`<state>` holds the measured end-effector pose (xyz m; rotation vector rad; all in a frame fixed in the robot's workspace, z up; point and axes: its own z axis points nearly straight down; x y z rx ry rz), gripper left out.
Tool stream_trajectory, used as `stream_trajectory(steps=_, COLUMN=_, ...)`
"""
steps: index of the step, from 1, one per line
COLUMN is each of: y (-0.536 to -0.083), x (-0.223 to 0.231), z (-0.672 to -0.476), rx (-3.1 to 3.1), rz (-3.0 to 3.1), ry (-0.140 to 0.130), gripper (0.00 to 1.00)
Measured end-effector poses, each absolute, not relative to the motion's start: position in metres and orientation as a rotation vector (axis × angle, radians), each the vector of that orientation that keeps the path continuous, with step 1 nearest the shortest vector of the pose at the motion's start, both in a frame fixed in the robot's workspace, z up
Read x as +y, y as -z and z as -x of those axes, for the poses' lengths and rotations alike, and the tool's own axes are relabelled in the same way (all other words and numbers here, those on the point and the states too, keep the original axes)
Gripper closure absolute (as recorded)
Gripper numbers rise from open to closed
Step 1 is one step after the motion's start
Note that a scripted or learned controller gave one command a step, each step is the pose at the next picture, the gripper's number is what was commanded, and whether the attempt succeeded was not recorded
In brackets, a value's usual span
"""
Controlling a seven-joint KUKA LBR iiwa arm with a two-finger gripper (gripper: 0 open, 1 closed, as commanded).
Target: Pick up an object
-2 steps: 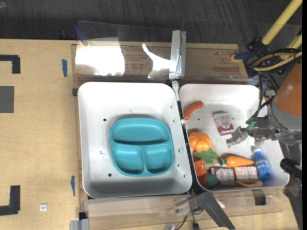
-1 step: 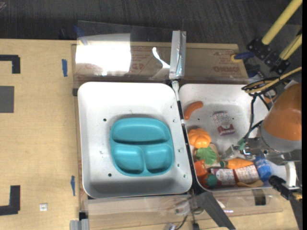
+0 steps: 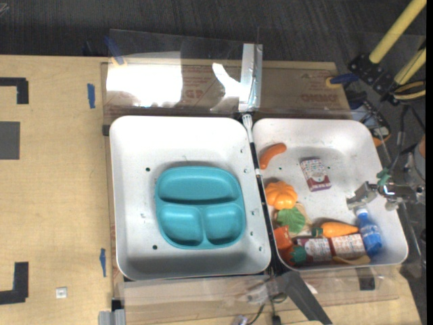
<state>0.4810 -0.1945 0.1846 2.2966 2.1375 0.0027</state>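
Hand (image 3: pixel 371 193): right bin (image 3: pixel 352 135) edge, over bottle (image 3: pixel 369 233); finger state indiscernible. Advice: target lone card (image 3: pixel 315 173), clear of clutter; descend vertical.

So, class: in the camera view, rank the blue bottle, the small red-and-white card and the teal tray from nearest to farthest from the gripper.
From the gripper:
1. Blue bottle, just below it, right bin.
2. Red-and-white card, to its left, same bin.
3. Teal tray, far left, in the left bin.
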Motion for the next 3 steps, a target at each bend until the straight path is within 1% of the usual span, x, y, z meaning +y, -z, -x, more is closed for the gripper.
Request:
stream_trajectory(steps=1, y=-0.096, x=-0.208, z=-0.504, rx=2.231, rz=-2.222, ry=-0.014, gripper=0.0)
stream_trajectory(steps=2, y=-0.089, x=-0.2, z=-0.486, rx=2.117, rz=-2.312, ry=-0.02, gripper=0.0)
stream_trajectory(steps=3, y=-0.088, x=-0.174, z=-0.483, rx=1.689, rz=-2.638, ry=-0.011, gripper=0.0)
